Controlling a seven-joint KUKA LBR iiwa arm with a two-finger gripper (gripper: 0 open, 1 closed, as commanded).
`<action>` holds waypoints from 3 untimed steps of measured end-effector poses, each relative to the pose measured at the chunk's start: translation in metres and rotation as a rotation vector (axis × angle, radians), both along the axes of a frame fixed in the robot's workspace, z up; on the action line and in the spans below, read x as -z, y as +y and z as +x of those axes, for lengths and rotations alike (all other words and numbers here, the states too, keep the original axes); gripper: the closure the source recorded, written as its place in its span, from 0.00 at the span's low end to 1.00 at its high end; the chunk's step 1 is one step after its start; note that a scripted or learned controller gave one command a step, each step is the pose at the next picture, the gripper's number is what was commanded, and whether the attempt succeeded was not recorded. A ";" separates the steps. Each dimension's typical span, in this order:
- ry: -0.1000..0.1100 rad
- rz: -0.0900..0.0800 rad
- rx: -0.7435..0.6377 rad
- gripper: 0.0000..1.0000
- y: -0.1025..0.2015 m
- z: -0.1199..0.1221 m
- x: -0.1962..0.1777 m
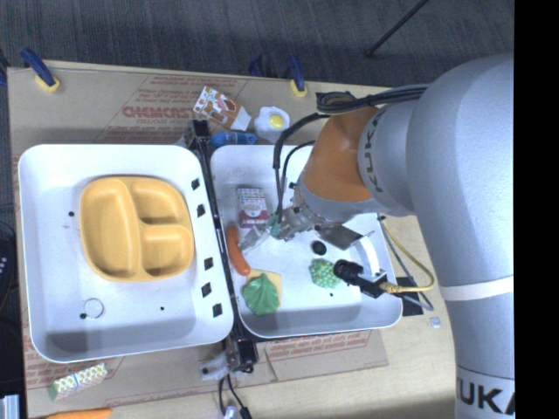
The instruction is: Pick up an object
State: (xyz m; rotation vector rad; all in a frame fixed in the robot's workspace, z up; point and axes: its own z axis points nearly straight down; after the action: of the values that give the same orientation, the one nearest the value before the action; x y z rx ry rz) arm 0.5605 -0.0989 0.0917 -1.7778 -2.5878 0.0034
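Nearest the camera in the right bin, a green leafy piece lies beside an orange carrot-like stick. Beyond them the gripper hangs just over a small red-and-white packet; whether it grips cannot be told. It should descend squarely, centred over the packet.

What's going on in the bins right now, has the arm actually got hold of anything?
The arm has its gripper low in the right bin, beside the small red-and-white packet and the orange carrot. Nothing shows between its fingers, so no grasp can be confirmed. A green leafy piece and a green bumpy item also lie there. The left bin holds a yellow divided tray.
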 end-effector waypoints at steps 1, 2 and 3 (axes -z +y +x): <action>0.002 0.001 0.129 0.00 -0.011 -0.079 0.001; -0.001 0.000 0.323 0.00 0.002 -0.071 0.000; 0.002 0.000 0.851 0.00 0.006 -0.027 0.001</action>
State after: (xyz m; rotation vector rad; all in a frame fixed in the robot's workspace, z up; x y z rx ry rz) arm 0.5332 -0.0925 0.0912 -2.6852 -1.6217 0.0037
